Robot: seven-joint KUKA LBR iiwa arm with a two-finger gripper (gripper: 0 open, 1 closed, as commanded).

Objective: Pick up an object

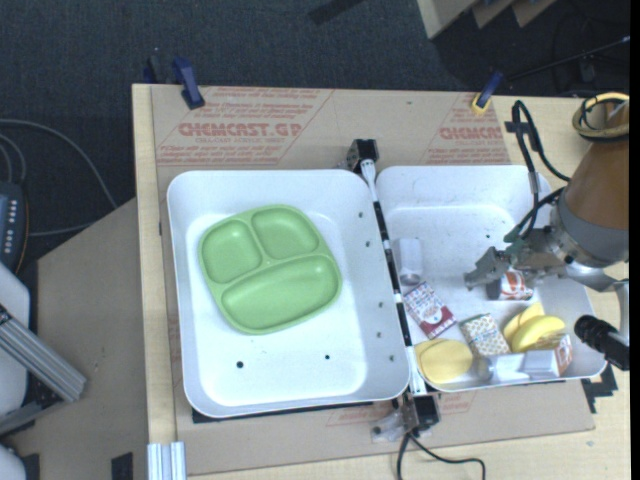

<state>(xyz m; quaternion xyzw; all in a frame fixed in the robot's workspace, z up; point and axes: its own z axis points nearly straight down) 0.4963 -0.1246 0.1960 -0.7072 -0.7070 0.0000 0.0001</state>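
In the left white plastic bin (pixel 200 368) lies a green three-compartment plate (pixel 268 266). In the right white bin (pixel 440 193) the pickable things crowd the near end: a red-and-white packet (pixel 428 308), a round yellow disc (pixel 446 361), a checkered packet (pixel 485 335) and a yellow banana-like toy (pixel 535 328). The pincer (pixel 495 271) hovers low above them; I cannot tell its state. This looks like the approach step; next comes a descent onto one item.

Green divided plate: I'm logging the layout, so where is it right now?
The green divided plate lies flat in the left bin in the camera view, near its middle, apart from the cluttered right bin where the end effector is.
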